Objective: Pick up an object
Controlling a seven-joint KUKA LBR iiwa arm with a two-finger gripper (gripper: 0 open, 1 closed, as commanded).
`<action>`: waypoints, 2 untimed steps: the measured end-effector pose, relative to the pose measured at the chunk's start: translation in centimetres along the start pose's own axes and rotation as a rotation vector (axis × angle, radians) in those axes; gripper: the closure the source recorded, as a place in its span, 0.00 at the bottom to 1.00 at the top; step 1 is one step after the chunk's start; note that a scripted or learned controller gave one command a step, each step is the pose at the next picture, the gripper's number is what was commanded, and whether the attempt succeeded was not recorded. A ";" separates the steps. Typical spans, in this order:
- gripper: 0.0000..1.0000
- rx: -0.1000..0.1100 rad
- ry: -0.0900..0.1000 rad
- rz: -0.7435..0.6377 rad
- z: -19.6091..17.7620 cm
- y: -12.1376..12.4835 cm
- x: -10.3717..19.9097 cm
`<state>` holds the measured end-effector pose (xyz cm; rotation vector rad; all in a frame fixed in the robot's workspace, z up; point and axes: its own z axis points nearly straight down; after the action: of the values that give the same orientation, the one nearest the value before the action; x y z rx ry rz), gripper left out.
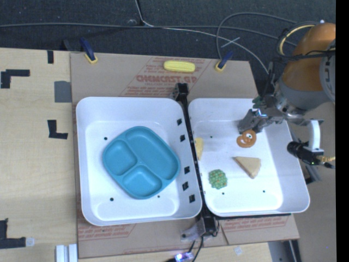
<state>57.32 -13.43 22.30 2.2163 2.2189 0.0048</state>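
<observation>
**Gripper positioned over the right bin, near the orange disc**

The gripper [252,123] is hanging over the upper right part of the right bin [289,201]. How far the fingers are standing apart cannot be told from this view, and nothing is showing between them. The orange disc [246,140] is lying on the bin floor just below the gripper tip; whether the two are touching cannot be told.

Taking the orange disc as the landmark:
- The tan wedge [248,165] is lying just below it, apart from it.
- The green ball [217,179] is lying below and to the left of it.
- A pale yellow piece [199,148] is resting well to the left, against the wall next to the divider.
- The left bin [87,146] is sitting beyond that, holding the blue divided plate [140,161].
- A yellow banana-like item [179,66] is lying on the surface, above both bins.

The arm [308,64] is reaching in from the right.
</observation>
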 end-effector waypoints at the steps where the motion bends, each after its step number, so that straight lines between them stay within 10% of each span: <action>1: 1.00 0.002 0.000 0.000 -4.6 0.1 0.0; 2: 1.00 0.007 0.003 -0.006 -3.6 1.5 6.2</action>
<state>58.83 -7.26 25.88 2.2150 2.2301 -0.0002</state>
